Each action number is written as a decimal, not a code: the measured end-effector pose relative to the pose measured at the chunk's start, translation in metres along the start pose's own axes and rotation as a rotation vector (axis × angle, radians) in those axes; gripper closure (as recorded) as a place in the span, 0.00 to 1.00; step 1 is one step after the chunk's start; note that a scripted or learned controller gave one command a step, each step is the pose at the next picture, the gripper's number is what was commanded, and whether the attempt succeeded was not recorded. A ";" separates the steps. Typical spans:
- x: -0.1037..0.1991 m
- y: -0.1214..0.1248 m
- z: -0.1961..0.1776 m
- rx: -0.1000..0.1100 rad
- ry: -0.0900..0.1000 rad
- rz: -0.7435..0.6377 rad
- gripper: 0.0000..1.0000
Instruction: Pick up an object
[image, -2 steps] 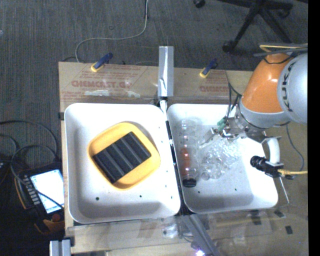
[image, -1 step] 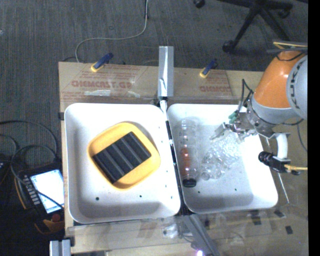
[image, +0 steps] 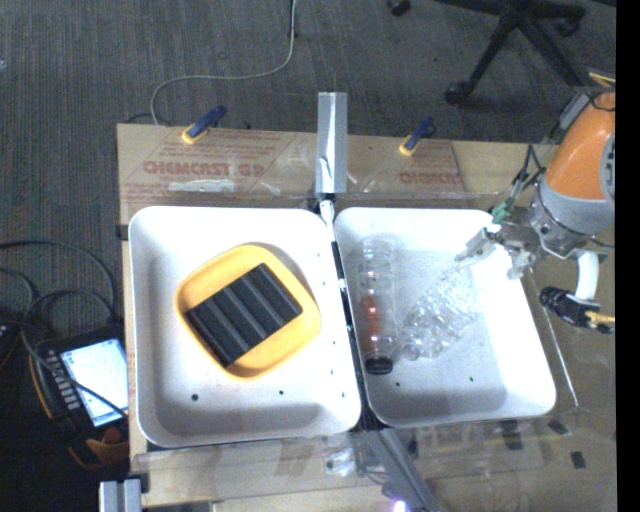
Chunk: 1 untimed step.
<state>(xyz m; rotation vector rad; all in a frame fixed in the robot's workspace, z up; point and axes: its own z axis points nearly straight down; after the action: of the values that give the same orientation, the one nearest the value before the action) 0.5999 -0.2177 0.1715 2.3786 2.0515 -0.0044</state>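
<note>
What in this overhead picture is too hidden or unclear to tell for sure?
- Gripper: too small and blurred against the right bin rim to tell how it is set.
- Crumpled clear bottle: see-through, so its outline melts into the white floor.
- Upright-lying clear bottle beside it: contents unreadable; its dark cap is visible.
- Arm: cut off by the right edge.
- Yellow item with black ribbed top in the left bin: its underside is hidden.
</note>
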 end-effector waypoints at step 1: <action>0.008 0.000 0.010 0.000 -0.002 -0.030 0.00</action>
<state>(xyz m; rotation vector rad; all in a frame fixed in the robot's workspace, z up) 0.6007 -0.2096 0.1619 2.3466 2.0861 -0.0067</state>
